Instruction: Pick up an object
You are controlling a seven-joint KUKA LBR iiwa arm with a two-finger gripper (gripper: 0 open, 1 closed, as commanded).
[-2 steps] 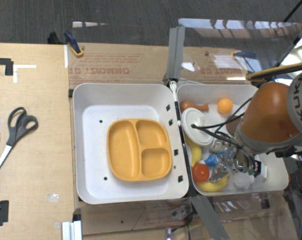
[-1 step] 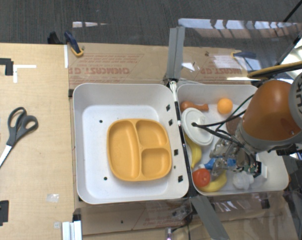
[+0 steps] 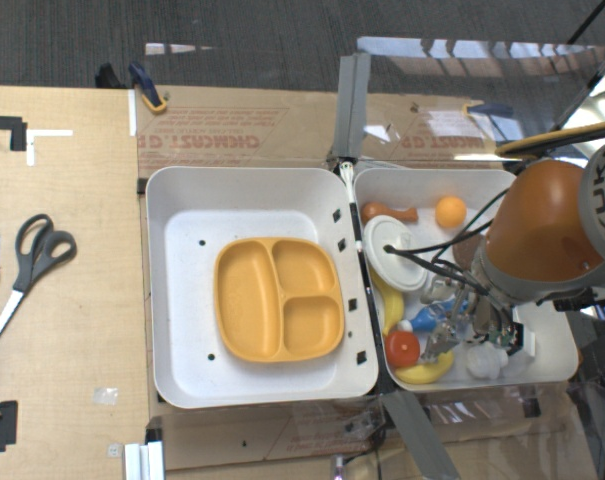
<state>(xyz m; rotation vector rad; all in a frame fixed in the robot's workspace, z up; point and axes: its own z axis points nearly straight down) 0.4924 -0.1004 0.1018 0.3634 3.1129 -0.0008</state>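
Note:
The right bin (image 3: 542, 363) holds a jumble of small objects: a red ball (image 3: 402, 347), a yellow banana (image 3: 422, 372), an orange ball (image 3: 450, 212), a white cup (image 3: 392, 247), an orange carrot-like piece (image 3: 390, 212) and a blue item (image 3: 426, 320). My gripper (image 3: 452, 330) is down among them near the blue item and the banana, below the orange wrist band (image 3: 542, 223). Cables and the wrist hide much of it.
The left bin (image 3: 172, 298) holds a yellow divided plate (image 3: 279, 298). Scissors (image 3: 27, 263) lie on the bench at the far left. A blue and yellow clamp (image 3: 147, 86) sits at the back left. Cardboard lies behind the bins.

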